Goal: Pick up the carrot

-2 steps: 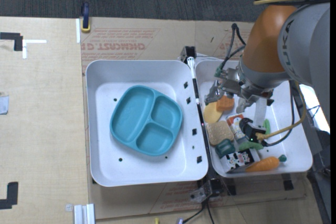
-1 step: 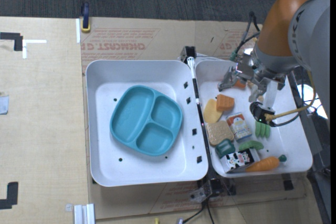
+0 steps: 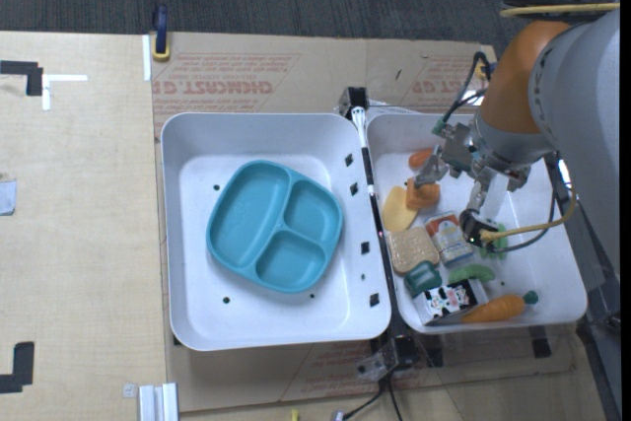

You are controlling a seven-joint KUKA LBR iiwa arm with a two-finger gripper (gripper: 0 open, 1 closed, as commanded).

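Your jaws (image 3: 455,194) hang over the upper middle of the right bin (image 3: 552,296), and you can see the two fingers spread apart with nothing between them. One finger tip sits just above a small orange piece (image 3: 424,194), with a pale yellow wedge (image 3: 398,209) beside it. Don't take that orange piece for the target. Just below the jaws lie a crumbed slab (image 3: 409,249), a small packet (image 3: 449,239) and some green pieces (image 3: 477,271).

The carrot (image 3: 496,309) is farther off, well apart from the jaws, lying flat along the bin's near wall at the lower right corner, its green stub pointing right and a printed box (image 3: 449,297) touching its left end.

It looks like a toy: likely light, stiff and smooth, so it may roll or slip out of a loose pinch. You'd do best to close across the thick middle, fingers crosswise to its length. The wall beside it leaves little room for the outer finger.

Beyond all that, the left bin (image 3: 187,242) holds a blue divided plate (image 3: 275,226), and the tabletop (image 3: 79,212) lies past it.
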